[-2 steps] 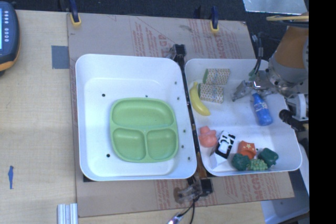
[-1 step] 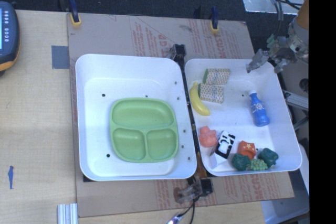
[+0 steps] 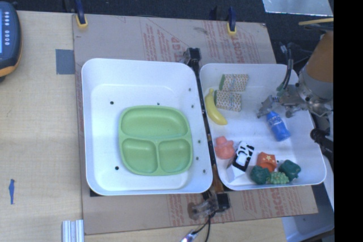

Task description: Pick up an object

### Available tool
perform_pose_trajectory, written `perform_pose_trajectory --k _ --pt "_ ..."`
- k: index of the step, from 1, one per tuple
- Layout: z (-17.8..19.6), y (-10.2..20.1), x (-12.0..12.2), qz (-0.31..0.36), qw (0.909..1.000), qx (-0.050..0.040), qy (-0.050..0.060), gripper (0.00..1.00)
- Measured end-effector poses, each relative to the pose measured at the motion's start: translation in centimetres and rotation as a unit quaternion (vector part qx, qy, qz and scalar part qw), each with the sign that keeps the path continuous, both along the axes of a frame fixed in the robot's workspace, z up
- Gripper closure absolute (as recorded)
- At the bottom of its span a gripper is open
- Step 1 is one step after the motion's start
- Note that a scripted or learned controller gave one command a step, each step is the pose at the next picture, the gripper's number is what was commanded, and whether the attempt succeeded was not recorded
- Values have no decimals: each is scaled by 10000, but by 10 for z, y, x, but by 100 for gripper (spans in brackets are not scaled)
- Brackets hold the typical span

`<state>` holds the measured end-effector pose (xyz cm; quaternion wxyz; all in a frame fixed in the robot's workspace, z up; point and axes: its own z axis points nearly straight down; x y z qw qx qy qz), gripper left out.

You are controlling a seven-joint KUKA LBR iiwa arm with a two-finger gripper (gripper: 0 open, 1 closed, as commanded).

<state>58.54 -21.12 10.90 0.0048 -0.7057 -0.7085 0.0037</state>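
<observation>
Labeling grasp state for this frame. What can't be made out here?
- Claw: small and blurred in the camera view; contact with the blue bottle beside it cannot be told.
- Arm: cut off by the right edge.
- Black-and-white item: too small to identify.
- Green toys at the right bin's near corner: clustered, shapes unclear.

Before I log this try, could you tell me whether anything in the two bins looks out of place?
Nothing stands out. The green tray lies flat in the left bin; the banana, blue bottle and other toys lie loose inside the right bin.
</observation>
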Motion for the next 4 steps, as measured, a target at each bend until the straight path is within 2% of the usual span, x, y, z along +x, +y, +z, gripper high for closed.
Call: perform_pose_trajectory --k 1,2,3,4 --pt "15 -2 4 15 10000 -17 -39 100" --pt "15 -2 4 19 10000 -19 -37 0" --pt "-18 0 -16 7 10000 -7 -29 0" --pt "-6 -1 -15 15 10000 -15 -40 100"
